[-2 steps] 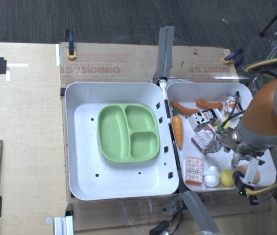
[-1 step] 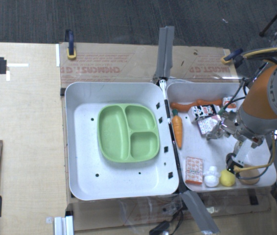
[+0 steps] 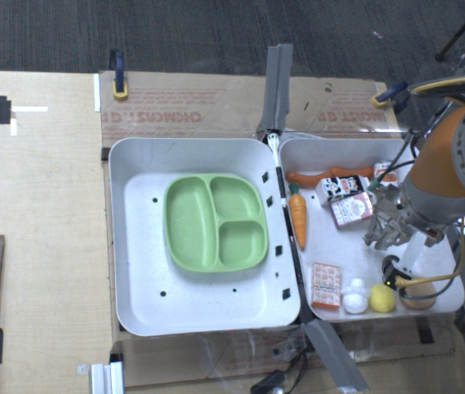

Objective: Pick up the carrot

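The small orange carrot with a green top (image 3: 297, 217) lies lengthwise along the left wall of the right-hand shallow white bin (image 3: 331, 312), tip pointing to the near side, just beside the divider. The grey arm's pincer (image 3: 386, 230) hangs over the middle-right of that bin, well apart from the carrot; whether it is apart or together cannot be told from here. To do this well, it likely needs to travel left, clear the small red-and-white carton (image 3: 351, 210), and line up across the carrot's narrow width. The wall sits close, so one side has little room. The green divided plate (image 3: 214, 222) rests in the left bin.
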Available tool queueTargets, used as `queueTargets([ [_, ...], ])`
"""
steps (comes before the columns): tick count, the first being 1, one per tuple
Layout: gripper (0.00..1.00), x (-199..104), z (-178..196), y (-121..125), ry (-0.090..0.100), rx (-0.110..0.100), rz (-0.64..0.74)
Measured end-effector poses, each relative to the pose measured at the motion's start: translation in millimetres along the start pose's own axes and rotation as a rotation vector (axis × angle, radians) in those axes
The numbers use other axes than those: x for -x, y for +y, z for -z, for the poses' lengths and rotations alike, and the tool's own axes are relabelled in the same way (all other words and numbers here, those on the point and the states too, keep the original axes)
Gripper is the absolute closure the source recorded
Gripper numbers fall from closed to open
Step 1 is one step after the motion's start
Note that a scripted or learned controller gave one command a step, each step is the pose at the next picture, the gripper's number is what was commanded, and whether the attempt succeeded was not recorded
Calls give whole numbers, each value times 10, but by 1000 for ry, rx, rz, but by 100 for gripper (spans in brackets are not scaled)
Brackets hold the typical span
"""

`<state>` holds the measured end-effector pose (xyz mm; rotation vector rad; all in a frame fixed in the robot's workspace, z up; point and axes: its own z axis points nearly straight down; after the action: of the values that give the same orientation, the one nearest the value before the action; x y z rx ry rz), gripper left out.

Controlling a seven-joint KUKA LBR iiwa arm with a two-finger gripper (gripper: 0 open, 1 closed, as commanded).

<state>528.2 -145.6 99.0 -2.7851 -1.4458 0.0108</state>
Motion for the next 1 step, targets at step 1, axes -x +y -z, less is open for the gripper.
queueTargets([
  [1, 100, -331, 724, -47, 2, 2, -426],
])
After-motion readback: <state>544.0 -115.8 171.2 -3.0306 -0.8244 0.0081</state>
